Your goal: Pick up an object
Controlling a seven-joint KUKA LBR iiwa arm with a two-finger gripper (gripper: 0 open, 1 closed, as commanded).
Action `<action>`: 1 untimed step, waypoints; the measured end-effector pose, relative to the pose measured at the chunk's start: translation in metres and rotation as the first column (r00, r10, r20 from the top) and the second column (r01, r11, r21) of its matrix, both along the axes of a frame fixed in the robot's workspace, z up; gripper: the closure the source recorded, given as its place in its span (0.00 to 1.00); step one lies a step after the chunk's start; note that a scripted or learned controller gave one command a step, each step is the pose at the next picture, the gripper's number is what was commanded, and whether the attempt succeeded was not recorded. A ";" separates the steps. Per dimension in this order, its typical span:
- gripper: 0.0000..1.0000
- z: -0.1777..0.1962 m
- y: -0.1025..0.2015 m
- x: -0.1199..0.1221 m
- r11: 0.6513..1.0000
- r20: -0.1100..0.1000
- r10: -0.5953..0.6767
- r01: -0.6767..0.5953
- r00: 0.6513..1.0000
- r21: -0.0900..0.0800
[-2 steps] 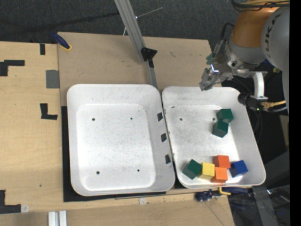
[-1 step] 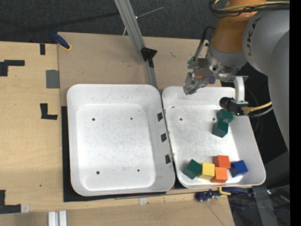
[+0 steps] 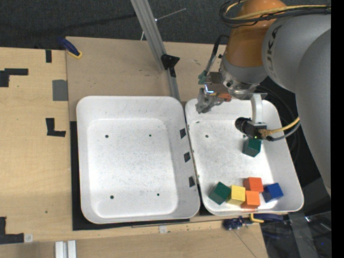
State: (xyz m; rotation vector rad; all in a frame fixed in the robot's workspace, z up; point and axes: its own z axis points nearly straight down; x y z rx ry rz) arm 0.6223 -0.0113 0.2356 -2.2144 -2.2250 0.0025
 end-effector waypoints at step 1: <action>1.00 -0.011 0.050 -0.010 1.000 0.000 0.001 -0.001 1.000 0.000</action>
